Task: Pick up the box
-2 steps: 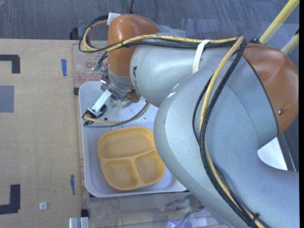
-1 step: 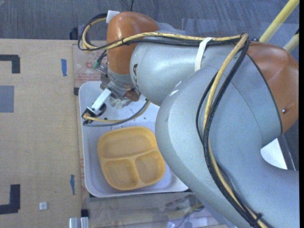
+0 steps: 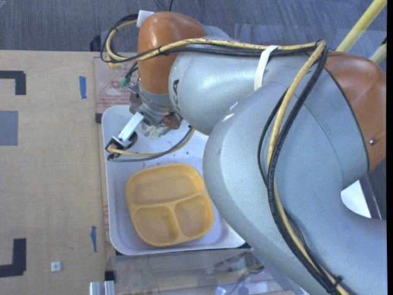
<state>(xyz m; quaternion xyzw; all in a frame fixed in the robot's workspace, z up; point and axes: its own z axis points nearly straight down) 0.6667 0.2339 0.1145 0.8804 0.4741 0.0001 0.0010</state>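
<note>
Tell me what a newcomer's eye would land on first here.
The bulky grey robot arm with its orange band looms across the right side. In the shallow white bin lies a yellow plastic three-compartment tray, and the end effector hangs over the bin's far end.

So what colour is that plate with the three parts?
The plate is yellowy orange, no pattern, plain to see in the camera view, in the white bin.

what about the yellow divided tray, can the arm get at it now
Probably yes: the yellow tray lies uncovered in the white bin, and the gripper hangs over the same bin just past the tray's upper edge.
</note>
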